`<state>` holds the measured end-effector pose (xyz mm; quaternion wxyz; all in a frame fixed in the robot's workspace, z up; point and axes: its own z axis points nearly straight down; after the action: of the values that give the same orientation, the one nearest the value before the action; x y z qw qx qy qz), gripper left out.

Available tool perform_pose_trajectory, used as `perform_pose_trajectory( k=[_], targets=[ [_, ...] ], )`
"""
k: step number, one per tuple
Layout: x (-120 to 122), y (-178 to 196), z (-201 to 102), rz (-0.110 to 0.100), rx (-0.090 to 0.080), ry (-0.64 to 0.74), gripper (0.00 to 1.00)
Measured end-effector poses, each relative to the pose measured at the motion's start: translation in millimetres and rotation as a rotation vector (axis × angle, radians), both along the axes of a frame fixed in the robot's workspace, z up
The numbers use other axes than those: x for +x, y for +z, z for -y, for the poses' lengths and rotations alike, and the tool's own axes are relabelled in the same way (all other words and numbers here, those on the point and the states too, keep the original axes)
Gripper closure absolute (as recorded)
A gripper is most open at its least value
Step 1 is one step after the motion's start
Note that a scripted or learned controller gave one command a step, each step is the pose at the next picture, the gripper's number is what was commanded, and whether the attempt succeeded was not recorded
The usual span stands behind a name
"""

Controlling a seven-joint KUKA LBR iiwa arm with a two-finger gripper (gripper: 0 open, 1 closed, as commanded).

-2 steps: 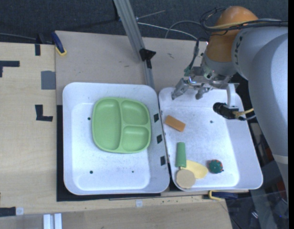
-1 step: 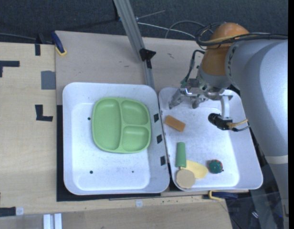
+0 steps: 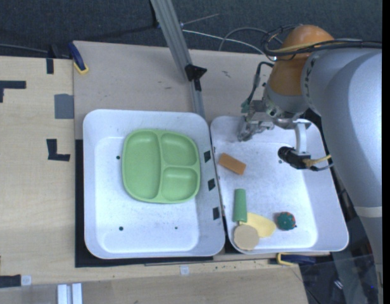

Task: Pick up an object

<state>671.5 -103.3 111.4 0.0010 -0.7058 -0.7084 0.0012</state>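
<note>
My gripper (image 3: 248, 130) hangs over the far left corner of the right bin (image 3: 321, 230), with the orange-banded wrist (image 3: 295, 65) behind it. An orange-brown block (image 3: 232, 164) lies a little below and to the left of the gripper, apart from it. Further toward the front are a green cylinder (image 3: 239, 205), a flat yellow piece (image 3: 263, 224), a tan round disc (image 3: 246, 236) and a small teal ball (image 3: 285, 220). I see nothing held in the gripper.
The left bin (image 3: 100, 227) holds a green divided plate (image 3: 161, 166). A slanted metal pole (image 3: 175, 37) runs down to the ridge between the bins. The grey arm body (image 3: 356, 125) covers the right bin's right side, with a black cable fitting (image 3: 292, 157) over the bin floor.
</note>
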Motion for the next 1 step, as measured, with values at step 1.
perform_pose_trajectory(
  k=[1],
  targets=[
    [-7.9,55.4,-4.8,0.007,0.0,-0.001,1.0]
  ],
)
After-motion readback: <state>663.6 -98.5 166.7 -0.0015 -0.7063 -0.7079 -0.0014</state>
